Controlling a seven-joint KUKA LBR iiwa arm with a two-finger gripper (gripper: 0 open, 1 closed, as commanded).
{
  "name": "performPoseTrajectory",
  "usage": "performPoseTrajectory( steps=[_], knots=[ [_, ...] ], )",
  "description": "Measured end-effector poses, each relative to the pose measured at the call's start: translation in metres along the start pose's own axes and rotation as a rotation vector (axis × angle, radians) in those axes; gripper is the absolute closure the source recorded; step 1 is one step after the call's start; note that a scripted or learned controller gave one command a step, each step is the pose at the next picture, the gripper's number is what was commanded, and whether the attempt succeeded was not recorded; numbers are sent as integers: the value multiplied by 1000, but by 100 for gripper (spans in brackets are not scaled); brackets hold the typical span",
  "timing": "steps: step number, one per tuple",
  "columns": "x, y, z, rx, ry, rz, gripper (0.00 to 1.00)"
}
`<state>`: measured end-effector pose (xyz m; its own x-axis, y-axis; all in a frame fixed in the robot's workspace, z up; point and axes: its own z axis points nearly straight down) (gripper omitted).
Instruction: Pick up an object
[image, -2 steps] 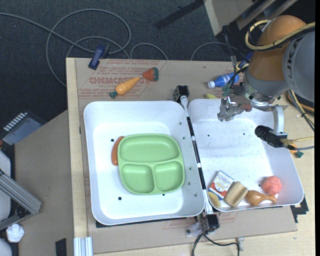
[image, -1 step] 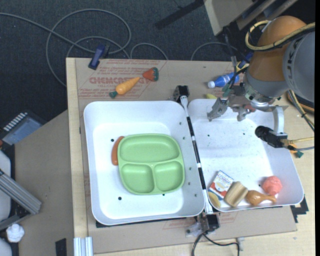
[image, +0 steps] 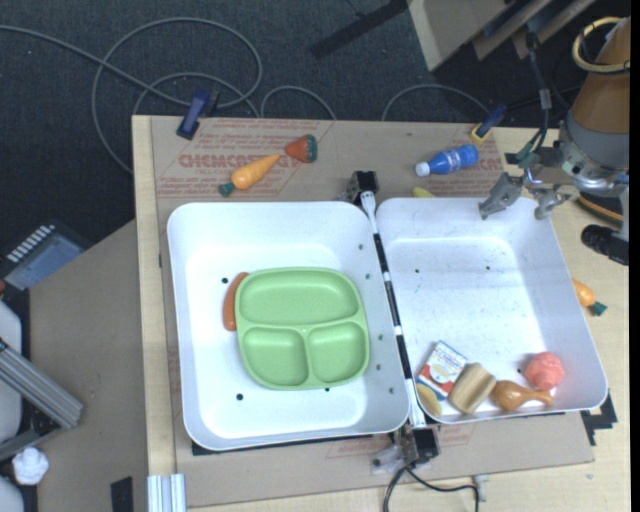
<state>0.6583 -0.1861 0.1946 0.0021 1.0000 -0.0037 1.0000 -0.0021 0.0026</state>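
My gripper (image: 522, 203) hangs above the far right corner of the right bin (image: 480, 270), open, with nothing between its fingers. Several small objects lie far from it in that bin's near right corner: a small printed box (image: 441, 367), a tan roll (image: 470, 388), an orange-brown piece (image: 515, 397) and a pink lump (image: 545, 370). The left bin (image: 200, 250) holds a green divided plate (image: 300, 328), with an orange-red item (image: 230, 302) sticking out from under its left edge.
On the cardboard behind the bins lie a toy carrot (image: 255, 170), a red toy (image: 300, 150) and a blue bottle (image: 450, 160). A blue clip (image: 195, 113) sits at the far left corner. A small orange toy (image: 583, 295) lies right of the right bin.
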Motion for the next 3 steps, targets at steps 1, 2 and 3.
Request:
performPoseTrajectory(
  steps=[1, 2, 3],
  knots=[
    [18, 3, 76, 5, 5, -3, 0],
    [17, 5, 63, -1, 2, -4, 100],
    [74, -6, 63, 4, 5, -3, 100]
  ],
)
